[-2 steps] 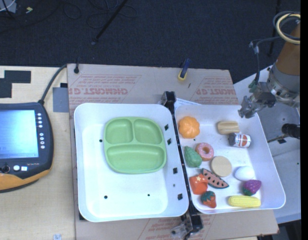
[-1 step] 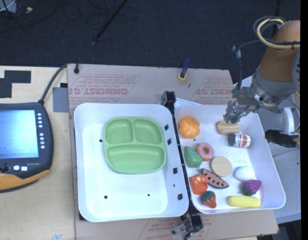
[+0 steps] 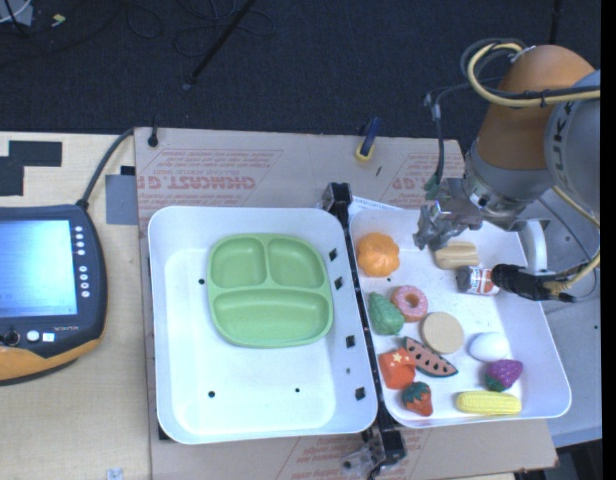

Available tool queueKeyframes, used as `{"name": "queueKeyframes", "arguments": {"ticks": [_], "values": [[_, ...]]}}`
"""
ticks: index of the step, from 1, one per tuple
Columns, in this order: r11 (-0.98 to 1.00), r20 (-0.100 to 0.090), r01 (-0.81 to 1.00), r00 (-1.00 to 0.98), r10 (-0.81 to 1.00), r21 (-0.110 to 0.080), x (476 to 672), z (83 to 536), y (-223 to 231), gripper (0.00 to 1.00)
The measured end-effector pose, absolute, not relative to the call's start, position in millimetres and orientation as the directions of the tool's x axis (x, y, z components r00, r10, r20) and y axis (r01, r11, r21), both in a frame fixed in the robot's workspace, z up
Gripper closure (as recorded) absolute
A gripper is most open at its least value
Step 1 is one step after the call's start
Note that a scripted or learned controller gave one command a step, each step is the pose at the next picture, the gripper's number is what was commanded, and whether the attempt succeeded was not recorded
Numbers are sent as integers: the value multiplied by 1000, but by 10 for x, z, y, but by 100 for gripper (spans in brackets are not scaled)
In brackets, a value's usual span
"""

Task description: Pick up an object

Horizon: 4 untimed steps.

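Note:
My gripper (image 3: 435, 230) hangs over the back of the right bin (image 3: 548, 368), its fingers pointing down between an orange (image 3: 378, 254) on its left and a tan bread roll (image 3: 455, 256) just to its right. Nothing shows between the fingers. Further forward lie a pink donut (image 3: 410, 301), a green vegetable (image 3: 385, 314), a round tan biscuit (image 3: 443, 332), a watermelon slice (image 3: 429, 359), a red pepper (image 3: 396, 368), a strawberry (image 3: 418, 398), a white egg (image 3: 488, 346), purple grapes (image 3: 503, 373) and a corn cob (image 3: 488, 403). A small can (image 3: 480, 280) lies behind the egg.
The left bin (image 3: 178, 368) holds a green divided plate (image 3: 270, 290). A black divider (image 3: 350, 298) runs between the bins. A teach pendant (image 3: 38, 288) lies on the bench at far left. The arm's cables and a black connector (image 3: 523, 280) hang over the right bin's right side.

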<state>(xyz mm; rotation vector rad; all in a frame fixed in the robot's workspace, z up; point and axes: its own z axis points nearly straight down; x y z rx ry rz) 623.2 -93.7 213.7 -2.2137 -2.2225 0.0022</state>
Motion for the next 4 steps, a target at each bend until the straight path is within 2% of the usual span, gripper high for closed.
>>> {"name": "queueKeyframes", "arguments": {"ticks": [1, 3, 4], "values": [[4, 2, 1000, -4, 1000, -5, 6114, 2116, -422, 100], [4, 1, 1000, -4, 1000, -2, 6235, 2216, 512, 100], [4, 1, 1000, -4, 1000, -2, 6198, 2333, 832, 100]]}}
